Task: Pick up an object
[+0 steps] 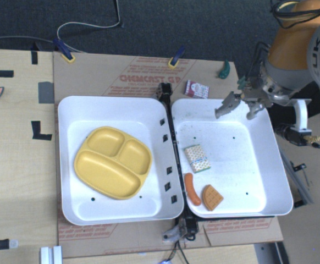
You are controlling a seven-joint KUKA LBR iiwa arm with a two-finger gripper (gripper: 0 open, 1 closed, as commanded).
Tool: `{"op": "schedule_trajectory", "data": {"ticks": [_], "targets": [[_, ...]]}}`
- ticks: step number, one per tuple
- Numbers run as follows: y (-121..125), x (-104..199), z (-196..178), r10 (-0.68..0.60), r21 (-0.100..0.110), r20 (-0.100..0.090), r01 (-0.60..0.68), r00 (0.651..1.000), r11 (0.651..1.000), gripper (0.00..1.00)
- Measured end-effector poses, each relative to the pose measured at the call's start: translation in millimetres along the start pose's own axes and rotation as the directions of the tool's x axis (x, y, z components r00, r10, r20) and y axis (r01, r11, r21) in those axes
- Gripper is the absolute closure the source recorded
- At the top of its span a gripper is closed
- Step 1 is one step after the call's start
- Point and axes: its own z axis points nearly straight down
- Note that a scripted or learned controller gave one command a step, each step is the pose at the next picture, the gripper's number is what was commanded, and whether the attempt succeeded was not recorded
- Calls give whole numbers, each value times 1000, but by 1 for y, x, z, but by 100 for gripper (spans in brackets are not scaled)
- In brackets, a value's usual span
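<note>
On the tabletop [33, 164], two white bins sit side by side. The left bin [72, 114] carries a yellow divided tray [113, 161]. The right bin [259, 164] holds three small items near its left wall: a patterned packet [197, 158], an orange sausage-shaped piece [192, 189] and a tan cracker-like piece [212, 197]. The hand [239, 108] hovers over the right bin's far edge, fingers spread and empty, well apart from all three. The packet, nearest, looks light, flat and probably slippery; a pinch across its short sides seems safest.
</note>
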Motion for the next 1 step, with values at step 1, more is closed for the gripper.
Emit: {"op": "schedule_trajectory", "data": {"ticks": [1], "targets": [[-7,-28,172,1,-3,0,-1,1000,1000,0]]}}
